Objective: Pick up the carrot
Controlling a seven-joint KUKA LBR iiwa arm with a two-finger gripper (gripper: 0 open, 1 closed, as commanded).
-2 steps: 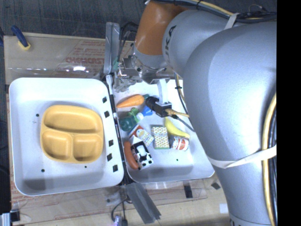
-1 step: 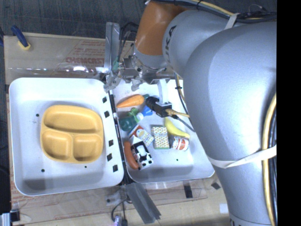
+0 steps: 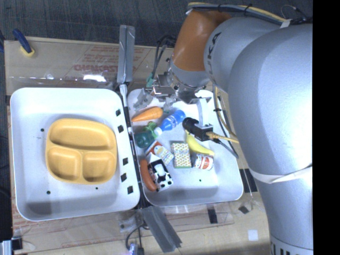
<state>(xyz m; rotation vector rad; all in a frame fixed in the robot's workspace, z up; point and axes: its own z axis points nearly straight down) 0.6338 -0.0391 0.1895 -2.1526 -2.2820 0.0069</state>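
From the one camera above the desk, the carrot (image 3: pixel 147 113) lies in the right bin (image 3: pixel 228 187), at its upper left, close to the wall shared with the left bin (image 3: pixel 21 142). It lies nearly level, thick end to the right, tip pointing left.

It looks like a toy: light, stiff, smooth and a little slippery, so a grip across the thick middle seems safest; the tapered tip would likely slide out.

The hand (image 3: pixel 166 89) hangs just above and to the right of the carrot, under the orange band (image 3: pixel 194 39). I cannot tell how far open it is, and nothing is seen held in it.

The carrot is crowded. A blue bottle (image 3: pixel 171 120) lies touching or just beside its thick end, and a green bottle (image 3: pixel 144 137) sits just below it. Farther down are a banana (image 3: pixel 197 145), a patterned box (image 3: pixel 181 154), a small can (image 3: pixel 204 162) and a sausage (image 3: pixel 147 175). The bin wall on the left leaves little room on that side. A yellow tray (image 3: pixel 82 149) rests in the left bin, well apart.
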